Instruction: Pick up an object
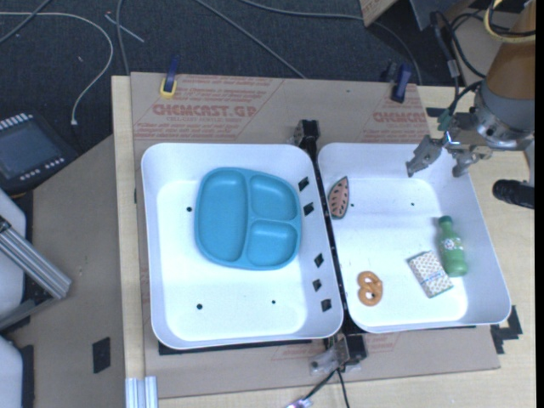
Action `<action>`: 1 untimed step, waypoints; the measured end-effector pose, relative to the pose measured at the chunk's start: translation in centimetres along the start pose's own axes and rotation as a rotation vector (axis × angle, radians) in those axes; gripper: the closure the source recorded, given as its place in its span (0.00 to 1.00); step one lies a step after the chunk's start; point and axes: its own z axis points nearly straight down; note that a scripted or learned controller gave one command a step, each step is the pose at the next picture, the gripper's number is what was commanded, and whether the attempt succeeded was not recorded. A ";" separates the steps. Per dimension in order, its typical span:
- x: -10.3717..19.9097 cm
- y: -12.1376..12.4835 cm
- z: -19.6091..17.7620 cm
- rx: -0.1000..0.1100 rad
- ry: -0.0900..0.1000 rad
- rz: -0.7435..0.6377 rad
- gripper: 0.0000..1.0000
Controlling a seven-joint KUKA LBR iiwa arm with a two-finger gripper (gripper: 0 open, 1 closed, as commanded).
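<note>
Claw, fingers spread, pinching nothing, over the right bin's far rim. Below it: green bottle, patterned packet, pretzel. Leftward: seed-speckled slice, then blue plate.

We are looking at the arm reaching in from three o'clock, its orange band sitting above a grey wrist near the two o'clock corner of the view. The gripper is hanging below the wrist, pointing toward eight o'clock, with its two fingers spread apart (one is angling toward nine o'clock, the other dropping toward six) and nothing lying between them. Cables are looping around the wrist.
</note>
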 end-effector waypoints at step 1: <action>0.1 0.3 -0.9 -0.015 -0.003 -0.003 0.00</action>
